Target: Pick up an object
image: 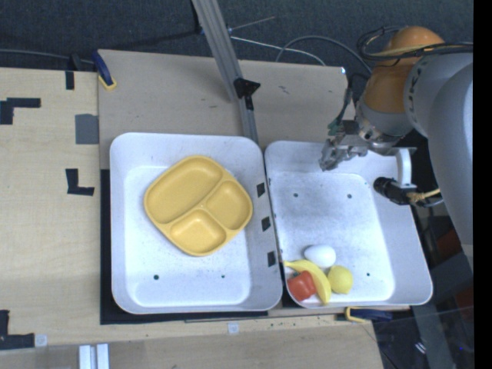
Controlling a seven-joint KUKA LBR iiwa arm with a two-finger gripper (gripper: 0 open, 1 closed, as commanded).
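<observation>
In the right bin's [384,229] near corner lies a small cluster: a white egg [320,255], a yellow banana [314,275], a red piece [301,285] and a small yellow fruit [340,280]. A yellow divided plate [198,204] rests in the left bin [134,206]. My gripper [335,157] hangs over the far edge of the right bin, well away from the cluster, with nothing seen between its fingers.
A grey metal bar [223,52] slants down from the top to the gap between the bins. The arm's grey body and orange band [392,91] fill the upper right. A black fitting [388,189] sits at the right bin's right side.
</observation>
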